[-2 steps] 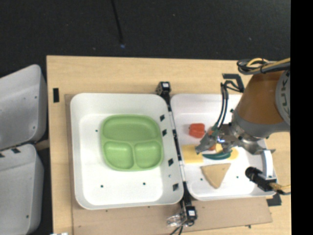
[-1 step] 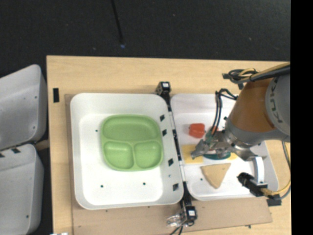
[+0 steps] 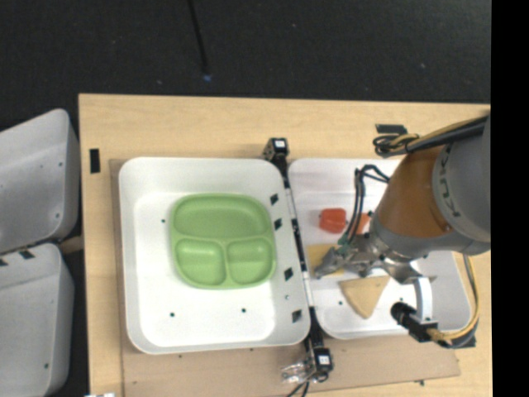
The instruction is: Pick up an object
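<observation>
In the right bin [image 3: 331,321] lie a small red block [image 3: 333,219], a tan wedge-shaped piece [image 3: 366,295] near the front, and a yellowish piece [image 3: 316,257] by the left wall. My gripper [image 3: 340,262] hangs low over the bin's middle, just above the wedge and right of the yellowish piece. The arm's orange band [image 3: 413,201] and grey wrist cover the bin's right half. Whatever lies under the arm is hidden.
The left bin [image 3: 149,321] holds a green divided plate [image 3: 221,240] in its middle. A ridge with black clips [image 3: 291,246] separates the two bins. Cables [image 3: 388,143] run along the arm at the back right. White objects [image 3: 33,188] stand off the bench's left edge.
</observation>
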You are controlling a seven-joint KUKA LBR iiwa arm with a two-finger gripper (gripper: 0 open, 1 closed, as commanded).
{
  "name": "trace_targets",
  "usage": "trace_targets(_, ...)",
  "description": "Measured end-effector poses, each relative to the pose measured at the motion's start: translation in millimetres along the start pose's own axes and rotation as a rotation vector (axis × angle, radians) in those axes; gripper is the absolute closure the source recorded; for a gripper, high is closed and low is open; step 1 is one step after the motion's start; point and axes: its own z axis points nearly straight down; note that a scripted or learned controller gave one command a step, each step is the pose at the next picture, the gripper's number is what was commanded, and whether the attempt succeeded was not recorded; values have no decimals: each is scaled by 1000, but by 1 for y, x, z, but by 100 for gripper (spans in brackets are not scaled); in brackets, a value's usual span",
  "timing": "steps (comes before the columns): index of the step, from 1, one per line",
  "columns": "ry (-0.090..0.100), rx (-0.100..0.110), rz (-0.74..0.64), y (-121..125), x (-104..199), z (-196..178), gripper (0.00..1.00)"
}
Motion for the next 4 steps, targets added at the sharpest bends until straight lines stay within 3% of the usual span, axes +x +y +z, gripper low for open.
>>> trace_targets(1,2,-6,6,2,0,-13,100)
trace_targets(3,-1,-11,-4,2,-1,-100,100)
trace_targets(4,-1,-13,-5,2,-3,-164,100)
